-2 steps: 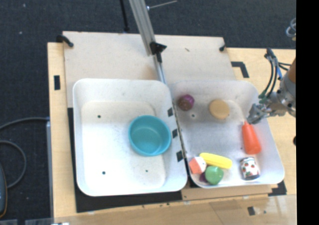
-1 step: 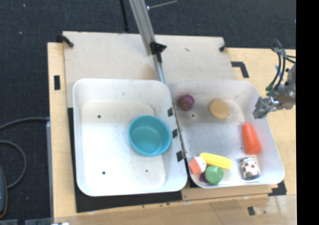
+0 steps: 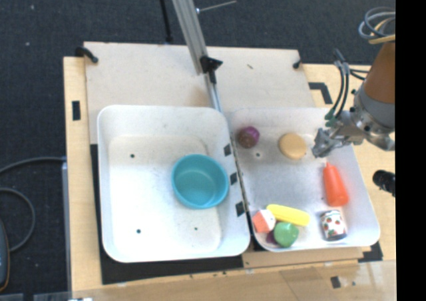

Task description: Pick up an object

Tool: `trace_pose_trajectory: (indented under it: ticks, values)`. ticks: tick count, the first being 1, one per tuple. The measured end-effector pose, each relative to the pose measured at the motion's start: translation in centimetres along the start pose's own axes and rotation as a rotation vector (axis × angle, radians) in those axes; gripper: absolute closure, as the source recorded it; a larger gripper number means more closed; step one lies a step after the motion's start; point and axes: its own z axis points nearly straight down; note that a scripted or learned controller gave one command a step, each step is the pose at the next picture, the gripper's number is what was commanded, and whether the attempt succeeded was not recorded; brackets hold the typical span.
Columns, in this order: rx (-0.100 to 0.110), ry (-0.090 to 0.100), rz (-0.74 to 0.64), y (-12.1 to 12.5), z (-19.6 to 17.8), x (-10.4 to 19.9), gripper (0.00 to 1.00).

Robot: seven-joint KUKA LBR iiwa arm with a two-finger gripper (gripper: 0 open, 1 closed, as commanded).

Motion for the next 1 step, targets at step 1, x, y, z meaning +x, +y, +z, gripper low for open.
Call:
trace_pose_trajectory:
  ticks: [1]
  values:
    - [0.002,0.0,0.005,1.55,1.31,4.43,1.0]
